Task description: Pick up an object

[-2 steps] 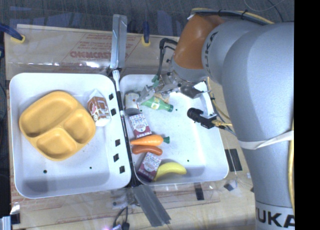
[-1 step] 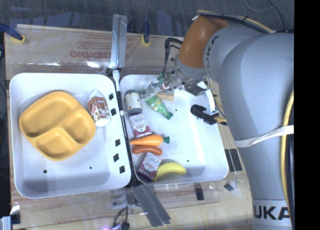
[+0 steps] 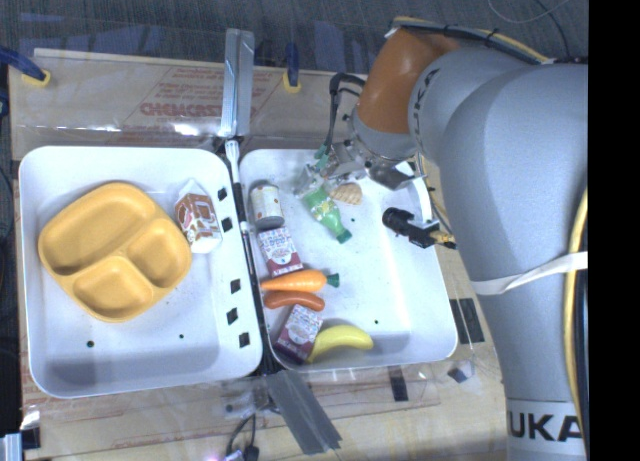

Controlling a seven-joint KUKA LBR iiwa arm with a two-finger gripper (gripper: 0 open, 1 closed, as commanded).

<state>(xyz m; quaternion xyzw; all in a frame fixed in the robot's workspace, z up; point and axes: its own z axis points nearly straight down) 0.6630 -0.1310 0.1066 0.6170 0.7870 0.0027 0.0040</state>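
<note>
**Gripper low at the back of the right bin, over the green packet**

Arm (image 3: 500, 169) enters from the right, orange band bent down over the far edge of the right bin (image 3: 405, 294). Gripper (image 3: 328, 164) sits low near that bin's back wall. Whether it is wide or narrow: cannot tell, since the tip is lost in clutter and blur. Nothing visibly held.

Right bin, back to front:
- Green packet (image 3: 331, 213), crumpled and lying at a slant. Its upper end is right under the gripper; contact is unclear.
- Small tan piece (image 3: 348, 192) just beside the green packet, on its right and close to the gripper.
- Small can (image 3: 266, 205) by the left wall, seemingly on its side, apart from the green packet.
- Red packet (image 3: 279, 248) just in front of the can.
- Carrot (image 3: 292, 281) lying crosswise with its green top pointing right. A red sausage (image 3: 296, 301) lies alongside it, touching or nearly so.
- Dark red packet (image 3: 297, 329) at the front left corner. A banana (image 3: 342, 339) rests against its right edge.

Left bin (image 3: 60, 369):
- Yellow divided tray (image 3: 112, 249) on the left half, set at an angle.
- Brown and white packet (image 3: 197, 217) just beside the tray's right rim, near the wall shared with the right bin.

Both bins sit side by side on the table (image 3: 120, 99).
</note>
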